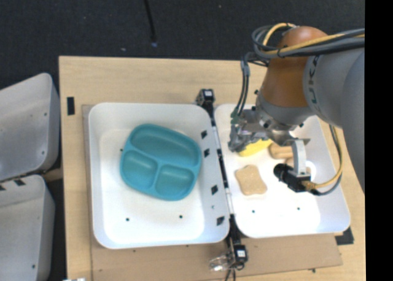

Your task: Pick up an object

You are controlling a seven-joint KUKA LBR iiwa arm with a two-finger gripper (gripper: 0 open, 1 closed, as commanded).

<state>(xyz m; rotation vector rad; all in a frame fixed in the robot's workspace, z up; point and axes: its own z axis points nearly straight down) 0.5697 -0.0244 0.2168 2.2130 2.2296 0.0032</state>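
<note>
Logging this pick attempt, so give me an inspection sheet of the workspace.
Surface: wooden bench bearing left bin and right bin.
Job's things: tan bread-like piece, yellow item and tan item, all in the right bin.
Clutter: teal divided plate in the left bin.
Grippers: end effector low over the yellow item; grasp unclear.
Cables: yellow and black lines looping over the arm.
Surroundings: dark floor; grey panels at left.
</note>
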